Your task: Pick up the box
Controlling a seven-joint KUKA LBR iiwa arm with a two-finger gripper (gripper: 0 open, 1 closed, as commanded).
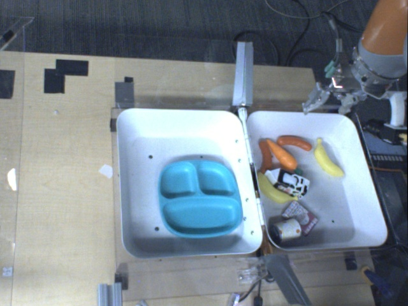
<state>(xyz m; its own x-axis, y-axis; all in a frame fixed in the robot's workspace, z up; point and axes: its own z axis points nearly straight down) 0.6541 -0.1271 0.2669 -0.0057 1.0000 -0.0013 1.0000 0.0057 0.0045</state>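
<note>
While the counter (64, 190) lies bare wood to the left, the left bin (134, 171) carries a blue divided tray (201, 197) lying flat near its middle. Across the dividing rail, the right bin (357, 196) holds a cluster along its left side: an orange carrot-like piece (280, 155) with a sausage (294, 143) just behind it, a black-and-white patterned box (292, 183) resting on a yellow banana (274, 192), a small patterned packet (301, 214) and a can (288, 229) on its side at the near edge. A second banana (327, 160) lies apart, further right. Above the far right corner of that bin hangs the tool (330, 99), fingers spread apart, grasping nothing and touching nothing, well apart from the box. The arm's orange band (386, 14) sits above it.
</note>
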